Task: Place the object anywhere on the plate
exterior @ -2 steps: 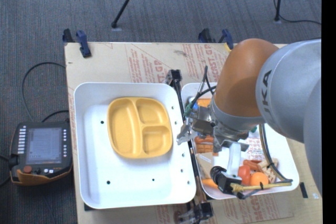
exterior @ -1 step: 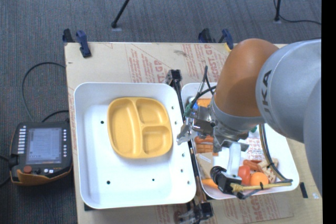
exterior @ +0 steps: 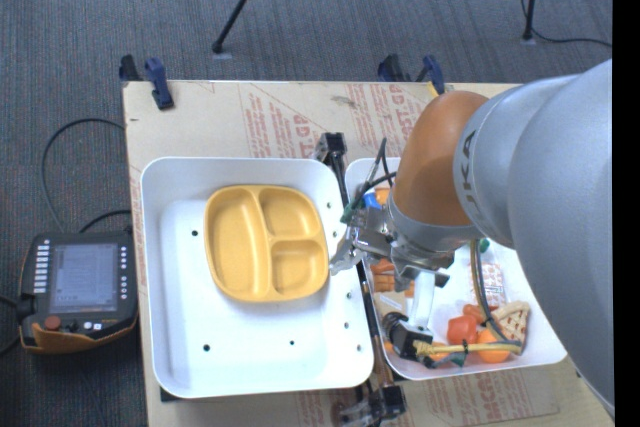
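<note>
My gripper [exterior: 395, 260] sits low over the right bin [exterior: 538, 340], close to the wall that bin shares with the left bin [exterior: 175, 315], tucked under my arm [exterior: 545, 175] and its orange band [exterior: 430, 165]. The wrist hides the gripper's tip from the camera, so I cannot tell whether it is wide or narrow, nor whether anything is in it. Plate [exterior: 268, 243]: yellow, three compartments, lying flat in the left bin, just across the two bin walls from the gripper on the view's left, near but apart. Its nearest rim comes close to the metal parts at the gripper's side; touching or not, I cannot tell. Toy food lies in the right bin, on the far side of the gripper from the plate and a little toward the view's bottom. There, red and orange pieces [exterior: 470, 330] are bunched together, with a tan waffle [exterior: 512, 320] touching them on the side away from the gripper. A few small orange bits [exterior: 383, 273] show right beneath the gripper, partly hidden. Which of these is the one meant for the plate, I cannot tell. Both bins rest side by side on the table [exterior: 250, 115], a brown board with red print. Blue clamps [exterior: 155, 83] grip its far edge, well away from the gripper. Off the table, on the grey carpet [exterior: 100, 15], well beyond the plate from the gripper, lies a pendant [exterior: 80, 290] with a screen.
</note>
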{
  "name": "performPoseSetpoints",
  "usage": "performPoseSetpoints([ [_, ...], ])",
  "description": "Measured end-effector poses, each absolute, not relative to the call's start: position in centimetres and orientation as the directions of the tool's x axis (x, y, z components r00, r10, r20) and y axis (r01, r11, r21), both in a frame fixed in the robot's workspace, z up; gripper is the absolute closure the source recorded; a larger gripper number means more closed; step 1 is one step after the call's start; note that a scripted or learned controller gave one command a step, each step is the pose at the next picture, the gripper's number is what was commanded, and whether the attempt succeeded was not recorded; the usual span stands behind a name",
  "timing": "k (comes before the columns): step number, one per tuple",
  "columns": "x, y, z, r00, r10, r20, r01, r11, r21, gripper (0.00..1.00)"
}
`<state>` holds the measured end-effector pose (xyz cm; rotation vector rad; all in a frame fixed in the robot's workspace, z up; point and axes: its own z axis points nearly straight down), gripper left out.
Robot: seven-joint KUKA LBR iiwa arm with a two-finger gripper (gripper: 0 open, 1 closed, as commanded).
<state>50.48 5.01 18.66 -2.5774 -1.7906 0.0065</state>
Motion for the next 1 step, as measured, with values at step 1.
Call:
performPoseSetpoints([
  [1, 58.81, 12.11, 18.64, 0.696, 0.718, -0.002, 0.718, -0.696, -0.003, 0.0],
])
